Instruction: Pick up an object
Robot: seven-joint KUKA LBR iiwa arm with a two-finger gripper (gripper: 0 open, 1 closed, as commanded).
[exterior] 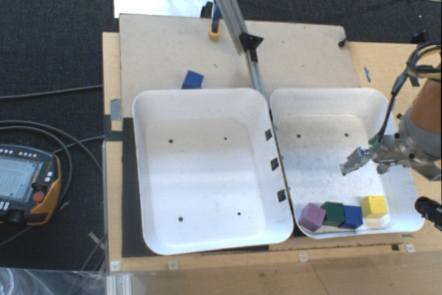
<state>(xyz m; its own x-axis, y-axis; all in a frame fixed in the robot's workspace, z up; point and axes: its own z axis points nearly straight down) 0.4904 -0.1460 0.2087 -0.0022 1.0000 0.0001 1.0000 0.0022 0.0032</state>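
Just blocks (342, 215) below claw (353, 161)

— What's my bench (304, 52) carrying?

— Two shallow white bins side by side: the left bin (148, 169) and the right bin (324, 103), touching along their shared rims.

— Anything else on it?

— A small blue block (193, 80) lies just beyond the left bin's far rim.
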